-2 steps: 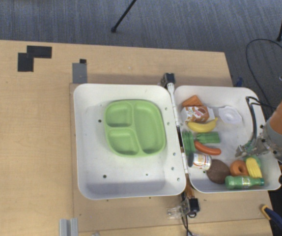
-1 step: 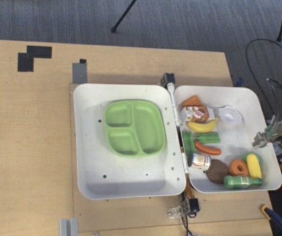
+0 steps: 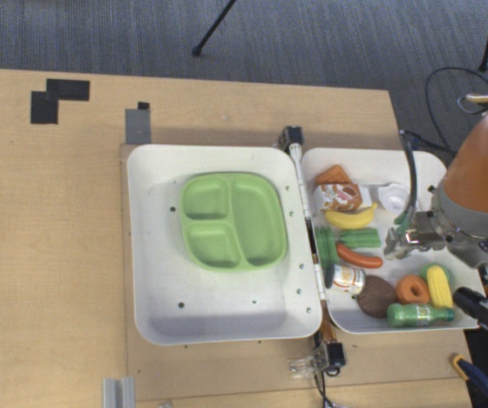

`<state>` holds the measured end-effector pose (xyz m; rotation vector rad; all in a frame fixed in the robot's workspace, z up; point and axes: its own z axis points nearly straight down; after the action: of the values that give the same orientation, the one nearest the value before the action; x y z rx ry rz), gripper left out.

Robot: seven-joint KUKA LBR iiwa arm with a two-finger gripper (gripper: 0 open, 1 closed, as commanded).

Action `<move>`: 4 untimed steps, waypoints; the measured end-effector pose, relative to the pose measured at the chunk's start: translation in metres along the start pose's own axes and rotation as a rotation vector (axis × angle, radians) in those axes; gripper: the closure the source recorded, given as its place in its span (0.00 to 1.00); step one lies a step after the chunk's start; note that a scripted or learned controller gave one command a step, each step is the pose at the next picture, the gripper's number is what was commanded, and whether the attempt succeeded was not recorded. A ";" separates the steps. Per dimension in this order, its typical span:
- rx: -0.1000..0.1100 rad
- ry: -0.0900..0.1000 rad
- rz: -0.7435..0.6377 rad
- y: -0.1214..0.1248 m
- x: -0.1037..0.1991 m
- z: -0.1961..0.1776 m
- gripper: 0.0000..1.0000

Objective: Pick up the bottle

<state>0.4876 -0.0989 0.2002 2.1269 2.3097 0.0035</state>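
On the tabletop (image 3: 48, 253) sit two white bins side by side. The left bin (image 3: 163, 313) carries a green divided plate (image 3: 231, 219). The right bin (image 3: 435, 161) is crowded with toy food: the bottle (image 3: 420, 314), green and lying on its side, rests along the near wall at the right, just below a yellow corn cob (image 3: 439, 284) and an orange ring (image 3: 411, 289). A brown lump (image 3: 377, 297) touches the bottle's left end. Farther left lie a small can (image 3: 344, 278), a red sausage (image 3: 359, 256) and a green piece (image 3: 356, 238), with a banana (image 3: 351, 218) and a printed packet (image 3: 339, 196) behind them. The arm (image 3: 482, 177) hangs over the bin's right side, and the jaws (image 3: 407, 239) hover above the bin's middle, well apart from the bottle; whether they are apart or together I cannot tell.
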 end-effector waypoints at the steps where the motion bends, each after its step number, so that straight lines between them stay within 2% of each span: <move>1: -0.002 -0.002 -0.452 0.000 -0.005 -0.079 1.00; 2: 0.000 0.000 -0.432 0.003 0.035 -0.040 1.00; 3: -0.002 -0.001 -1.098 0.009 0.102 -0.036 1.00; 4: 0.000 0.001 -0.991 0.015 0.182 -0.010 1.00</move>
<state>0.4871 0.0838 0.2103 0.7724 3.0430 0.0034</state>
